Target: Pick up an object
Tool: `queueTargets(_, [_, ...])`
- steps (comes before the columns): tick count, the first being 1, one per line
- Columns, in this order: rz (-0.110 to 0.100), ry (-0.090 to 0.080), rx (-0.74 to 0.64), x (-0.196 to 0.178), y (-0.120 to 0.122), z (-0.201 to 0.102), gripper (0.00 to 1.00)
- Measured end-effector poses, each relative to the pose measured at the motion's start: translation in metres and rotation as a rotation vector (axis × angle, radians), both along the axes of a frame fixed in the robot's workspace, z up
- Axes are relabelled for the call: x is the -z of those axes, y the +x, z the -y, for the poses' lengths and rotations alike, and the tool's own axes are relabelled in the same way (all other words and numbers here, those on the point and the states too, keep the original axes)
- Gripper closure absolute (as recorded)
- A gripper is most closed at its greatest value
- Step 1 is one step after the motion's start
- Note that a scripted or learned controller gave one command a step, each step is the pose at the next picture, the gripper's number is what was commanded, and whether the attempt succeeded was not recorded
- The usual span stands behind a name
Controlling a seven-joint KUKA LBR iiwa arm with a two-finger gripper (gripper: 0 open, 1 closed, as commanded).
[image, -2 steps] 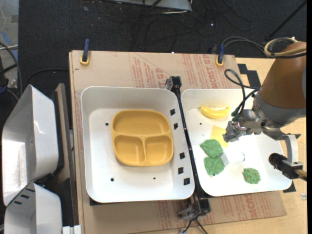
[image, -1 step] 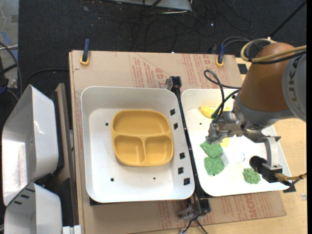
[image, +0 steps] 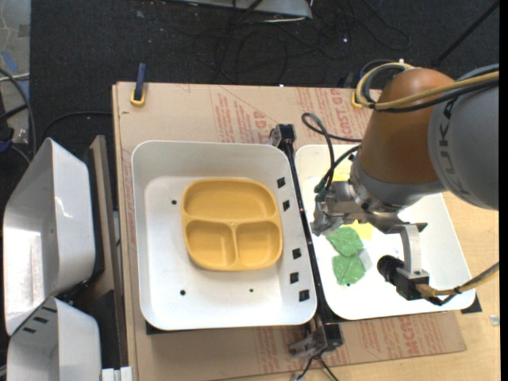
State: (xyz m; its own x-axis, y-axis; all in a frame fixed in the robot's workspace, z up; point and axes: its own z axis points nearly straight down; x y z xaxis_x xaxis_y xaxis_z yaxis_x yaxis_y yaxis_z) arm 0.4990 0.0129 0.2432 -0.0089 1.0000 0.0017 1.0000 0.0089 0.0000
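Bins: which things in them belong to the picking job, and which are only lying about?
Job:
- gripper, above the right bin
- green pieces below it
- yellow piece beside them

Lying about:
- yellow tray in the left bin

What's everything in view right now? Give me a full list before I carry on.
bins: 2, white, side by side on the bench
tray: 1, yellow, three compartments, in the left bin
green pieces: 2, green, in the right bin, just below the arm's wrist
yellow item: 1, yellow, in the right bin, mostly hidden under the arm
bench: 1, tan board, under both bins
clamp: 1, blue and yellow, at the bench's top left corner
tubs: 2, white, left of the bench
cables: several, black, on the dark floor behind the bench
arm: 1, grey with orange band, over the right bin
pincer: 1, dark metal, low over the green pieces; grip unclear
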Motion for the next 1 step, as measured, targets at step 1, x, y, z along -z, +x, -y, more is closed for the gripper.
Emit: queueTargets(1, [0.0, 0.0, -0.001, -0.0033, 0.0039, -0.0612, 1.0])
